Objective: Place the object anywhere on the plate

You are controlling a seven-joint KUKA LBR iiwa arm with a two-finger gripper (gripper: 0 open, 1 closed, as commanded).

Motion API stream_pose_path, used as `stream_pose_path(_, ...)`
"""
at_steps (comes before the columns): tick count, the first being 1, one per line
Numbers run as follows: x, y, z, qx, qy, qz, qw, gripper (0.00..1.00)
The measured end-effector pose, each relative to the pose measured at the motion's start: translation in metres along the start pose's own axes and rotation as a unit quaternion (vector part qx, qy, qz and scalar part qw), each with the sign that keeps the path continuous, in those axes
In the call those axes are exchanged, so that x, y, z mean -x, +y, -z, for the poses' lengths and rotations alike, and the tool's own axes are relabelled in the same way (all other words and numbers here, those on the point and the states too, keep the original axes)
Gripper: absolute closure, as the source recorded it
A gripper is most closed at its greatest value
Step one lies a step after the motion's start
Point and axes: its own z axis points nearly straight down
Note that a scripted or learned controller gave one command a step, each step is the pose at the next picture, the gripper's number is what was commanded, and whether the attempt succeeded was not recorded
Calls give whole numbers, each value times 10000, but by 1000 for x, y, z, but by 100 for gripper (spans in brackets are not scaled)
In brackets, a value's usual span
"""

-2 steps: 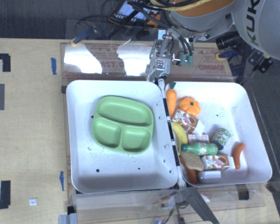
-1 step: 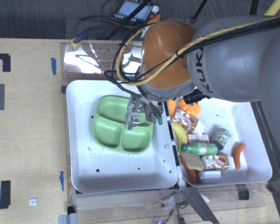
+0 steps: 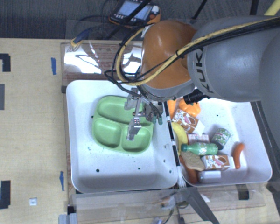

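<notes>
The gripper [image 3: 132, 130] is seen low over the green plate [image 3: 107, 125], a divided plate lying in the left bin [image 3: 84, 171]. Whether the gripper is spread or pressed together cannot be told, and no object can be made out between its tips. The object to be placed cannot be singled out; the candidates are heaped in the right bin [image 3: 256, 167]: a green bottle [image 3: 199, 149], a banana [image 3: 177, 133], a small can [image 3: 220, 137], an orange sausage-like piece [image 3: 238, 155] and some cartons.

If something is carried, it is best released low and square above one compartment, so that it settles inside the raised ridges rather than tipping across them. The wrist should be lifted straight up afterwards.

Open room is judged ample on the left bin's floor in front of and to the left of the plate. The shared wall between the bins lies just beside the plate's right rim, and that side is crowded by the arm [image 3: 233, 59] and its cables [image 3: 126, 55]
</notes>
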Motion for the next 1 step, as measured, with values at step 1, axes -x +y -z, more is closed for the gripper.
stream_pose_path(1,25,61,19,3,-12,-326,9995,0)
